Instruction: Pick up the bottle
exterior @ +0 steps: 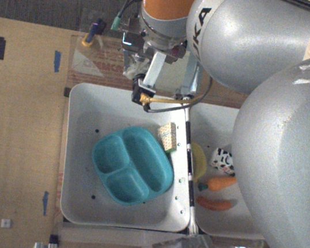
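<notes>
Seemingly at the approach step, the jaws hang over the far rim of the bin holding a teal plate; their opening cannot be told. The bottle, probably the yellow shape in the neighbouring bin, calls for a sideways reach and descent.

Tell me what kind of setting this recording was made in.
Most likely a robotics lab bench set up for bin picking: a grey KUKA arm reaches over two shallow white bins, which hold toy-like items such as a teal divided tray, and blue tape marks dot the board.
</notes>
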